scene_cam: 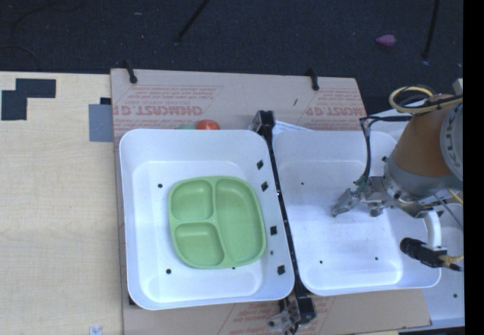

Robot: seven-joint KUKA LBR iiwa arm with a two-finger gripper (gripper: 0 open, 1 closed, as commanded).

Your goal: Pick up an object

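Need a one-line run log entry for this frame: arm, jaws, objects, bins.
arm: over right bin | gripper: low in right bin, nothing seen in jaws | green divided plate: flat in left bin, untouched | pick: not done

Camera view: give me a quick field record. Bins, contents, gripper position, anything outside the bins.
left bin: holds a green tray, three compartments, lying flat near the middle
right bin: gripper over its right half, low above the floor
gripper contents: nothing seen between the fingers
arm: enters from the right, orange band above the wrist
behind left bin: small red-orange object at the back rim, partly hidden
under bins: cardboard sheet with printed lettering
task state: no object picked up yet
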